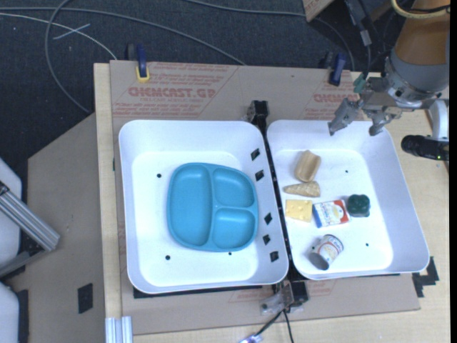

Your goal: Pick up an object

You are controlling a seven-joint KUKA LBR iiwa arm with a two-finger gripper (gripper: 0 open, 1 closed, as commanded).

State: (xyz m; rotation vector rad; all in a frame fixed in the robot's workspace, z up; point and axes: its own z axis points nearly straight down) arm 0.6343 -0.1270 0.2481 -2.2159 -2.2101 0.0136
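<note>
Cardboard-topped desk (214,84), two white bins. Pincer (358,123) open, holding nothing, above right bin's (410,234) far edge. Bread piece (308,166) lies well apart, toward the bin's middle-left.

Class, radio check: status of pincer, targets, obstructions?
Pincer open, holding nothing, above right white bin far edge. Small food items untouched. Nothing in the way.

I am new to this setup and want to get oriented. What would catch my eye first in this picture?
Most striking is the blue divided plate, alone in the middle of the left bin. Next is a small cluster in the right bin: two tan pieces, a yellow block, a red and white packet, a dark green item and a small can. The gripper, open, hangs over that bin's far edge.
</note>
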